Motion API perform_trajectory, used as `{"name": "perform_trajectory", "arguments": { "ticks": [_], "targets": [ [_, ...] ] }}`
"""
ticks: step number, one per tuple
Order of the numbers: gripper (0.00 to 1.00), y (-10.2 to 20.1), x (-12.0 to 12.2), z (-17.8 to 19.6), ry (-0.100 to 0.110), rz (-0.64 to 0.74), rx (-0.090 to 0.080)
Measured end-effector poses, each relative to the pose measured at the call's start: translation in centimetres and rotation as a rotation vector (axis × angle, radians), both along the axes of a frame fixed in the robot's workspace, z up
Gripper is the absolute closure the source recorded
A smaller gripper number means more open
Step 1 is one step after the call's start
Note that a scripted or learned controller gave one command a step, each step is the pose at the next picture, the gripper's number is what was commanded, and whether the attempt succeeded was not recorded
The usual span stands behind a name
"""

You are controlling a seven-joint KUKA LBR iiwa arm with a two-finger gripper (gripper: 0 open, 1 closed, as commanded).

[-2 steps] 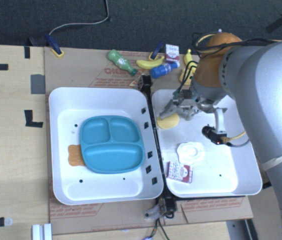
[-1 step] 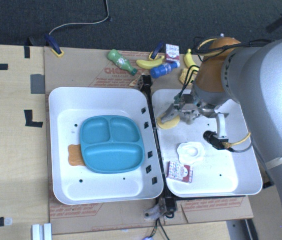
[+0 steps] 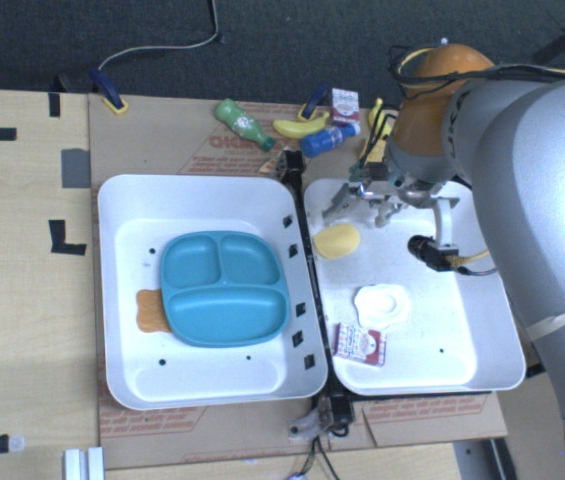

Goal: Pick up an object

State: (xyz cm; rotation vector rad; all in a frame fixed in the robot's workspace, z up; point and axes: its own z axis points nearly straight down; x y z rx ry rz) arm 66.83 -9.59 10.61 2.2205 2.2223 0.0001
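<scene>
Camera view is showing two white bins side by side, with the grey arm reaching into the right one.

Lying in the left bin is a blue divided plate, covering part of an orange piece at its left edge. Beyond the bins, a green bottle, a banana, a blue bottle and a small red-and-white box are resting on the cardboard. In the right bin, a pale yellow object is sitting near the back left, a white object is lying mid-bin, and a red-and-white packet is lying near the front. The gripper is hovering over the back of this bin, just beside the yellow object; its jaws are standing spread, pinching nothing.
</scene>
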Motion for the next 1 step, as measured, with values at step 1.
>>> {"name": "perform_trajectory", "arguments": {
  "ticks": [1],
  "targets": [
    [0.00, 0.14, 0.02, -2.08, 0.000, 0.000, -0.002]
  ]
}}
